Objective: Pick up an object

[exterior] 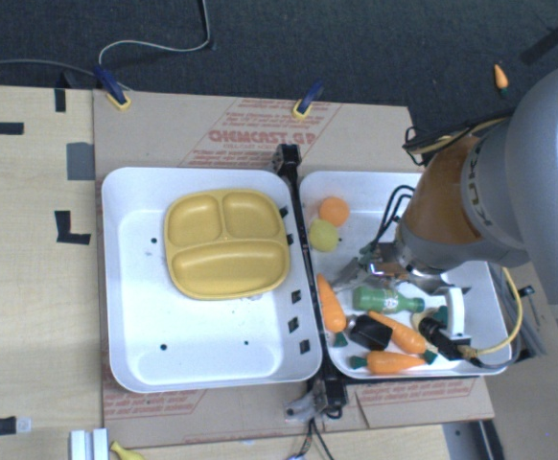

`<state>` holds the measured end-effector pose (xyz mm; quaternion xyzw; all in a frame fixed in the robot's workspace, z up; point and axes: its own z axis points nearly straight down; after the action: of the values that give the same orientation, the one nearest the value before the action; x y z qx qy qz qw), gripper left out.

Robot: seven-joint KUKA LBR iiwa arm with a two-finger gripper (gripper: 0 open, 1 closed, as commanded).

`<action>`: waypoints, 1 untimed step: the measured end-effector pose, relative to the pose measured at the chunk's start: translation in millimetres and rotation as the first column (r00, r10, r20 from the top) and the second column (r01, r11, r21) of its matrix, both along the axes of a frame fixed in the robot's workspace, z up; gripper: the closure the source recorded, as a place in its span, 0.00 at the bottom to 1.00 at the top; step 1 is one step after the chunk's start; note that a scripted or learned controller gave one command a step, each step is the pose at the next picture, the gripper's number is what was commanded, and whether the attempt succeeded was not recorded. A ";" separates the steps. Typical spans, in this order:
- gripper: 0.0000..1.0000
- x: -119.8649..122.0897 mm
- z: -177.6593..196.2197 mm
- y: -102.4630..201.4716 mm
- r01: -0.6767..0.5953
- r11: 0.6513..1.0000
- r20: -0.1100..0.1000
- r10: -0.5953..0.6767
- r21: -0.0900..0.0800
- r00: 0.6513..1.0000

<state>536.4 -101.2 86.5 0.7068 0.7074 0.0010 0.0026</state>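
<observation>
From where I stand the gripper is down inside the right bin, but the wrist and the bulk of the arm sit over it, so I cannot tell how its grip stands or whether it has hold of anything. A bit of grey metal pokes out toward the left of the wrist, low over the bin floor.

Just below that metal lies a green bottle on its side, neck pointing right. Under the bottle a black block rests against a carrot that runs slantwise down to the right, and another carrot lies near the bin's front wall. A third carrot lies along the left wall of this bin, by the divider. Up toward the back of the bin sit an orange ball and, touching it just in front, a yellow-green ball; both are apart from the gripper, to its left.

The left bin holds a yellow divided plate in its back half, lying flat with its compartments up.

Both bins rest on a sheet of cardboard held at the back edge by two yellow clamps. A thin cable loops across the dark carpet behind.
</observation>
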 end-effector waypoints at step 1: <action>0.00 42.6 98.1 66.6 -0.001 1.000 -0.004 0.001 0.002 1.000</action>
<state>579.0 -34.6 184.6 0.7064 0.7078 0.0004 0.0003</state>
